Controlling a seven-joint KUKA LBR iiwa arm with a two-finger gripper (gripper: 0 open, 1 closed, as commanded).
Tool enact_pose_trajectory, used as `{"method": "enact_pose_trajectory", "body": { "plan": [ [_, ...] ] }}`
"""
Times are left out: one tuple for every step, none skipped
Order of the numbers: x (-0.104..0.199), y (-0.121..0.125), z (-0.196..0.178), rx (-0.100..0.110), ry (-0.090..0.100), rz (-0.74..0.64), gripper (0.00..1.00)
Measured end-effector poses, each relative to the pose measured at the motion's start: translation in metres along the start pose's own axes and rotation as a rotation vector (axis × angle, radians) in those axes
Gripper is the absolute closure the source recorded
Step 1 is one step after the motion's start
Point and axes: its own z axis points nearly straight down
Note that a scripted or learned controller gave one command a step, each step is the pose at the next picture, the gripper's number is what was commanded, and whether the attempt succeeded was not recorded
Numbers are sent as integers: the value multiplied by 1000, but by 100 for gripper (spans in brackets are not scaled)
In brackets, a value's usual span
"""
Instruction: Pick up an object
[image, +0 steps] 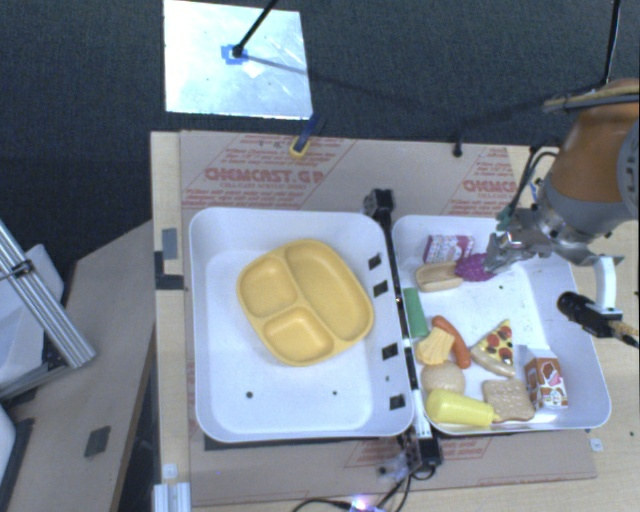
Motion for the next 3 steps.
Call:
{"method": "enact_pose_trajectory", "body": {
  "plan": [
    [0, 2, -24, 4, 2, -2, 100],
    [48, -9, -12, 8, 4, -5, 100],
    [52, -7, -21, 6, 2, -3, 100]
  ]
}}
